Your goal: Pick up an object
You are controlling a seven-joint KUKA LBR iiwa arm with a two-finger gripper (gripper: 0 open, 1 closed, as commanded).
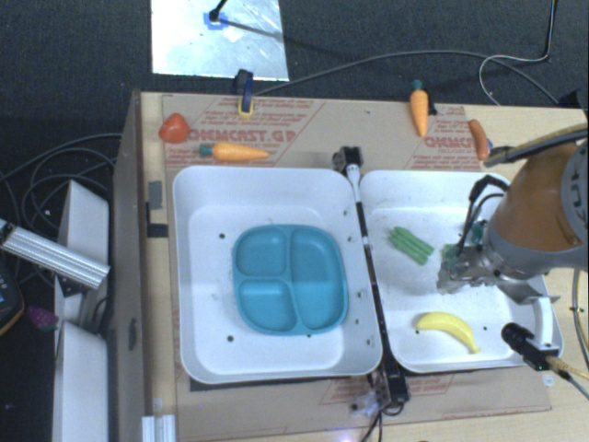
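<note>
In the right bin (405,191) lie a green ridged piece (409,245) near the middle and a yellow banana (448,329) toward the front. My gripper (454,273) is down inside this bin, just right of the green piece and above the banana. Nothing shows between its fingers, and the wrist hides how they stand. The grey arm with its orange band (543,201) comes in from the right.
The left bin (212,201) holds a blue divided plate (289,278). On the cardboard behind the bins lie a carrot (235,152), a red tomato-like toy (174,128), another carrot (420,109) and an orange piece (479,138). Cables trail across the floor.
</note>
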